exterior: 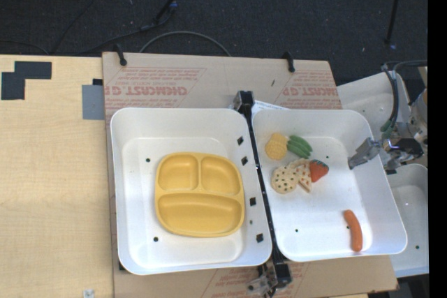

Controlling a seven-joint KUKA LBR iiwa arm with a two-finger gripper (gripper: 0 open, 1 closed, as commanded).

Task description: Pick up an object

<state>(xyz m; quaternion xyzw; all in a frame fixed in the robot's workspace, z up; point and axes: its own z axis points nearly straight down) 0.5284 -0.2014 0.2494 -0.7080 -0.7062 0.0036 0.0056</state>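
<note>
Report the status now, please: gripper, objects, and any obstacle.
Gripper over right bin's right edge, nothing held. Toy foods clustered at bin's left; sausage lies apart. Nothing blocking.

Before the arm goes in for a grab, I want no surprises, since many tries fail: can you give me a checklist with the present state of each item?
1. Gripper carries nothing: cannot tell; it sits at the right bin's right edge, fingers too small to read.
2. Targets present: ok; corn, green vegetable, cookie, strawberry and sausage lie in the right bin.
3. An isolated target exists: ok; the sausage lies alone near the front right corner.
4. Cluster spacing: not ok; cookie, strawberry and a piece between them touch or overlap.
5. Left bin out of the way: ok; it holds a yellow divided plate.
</note>
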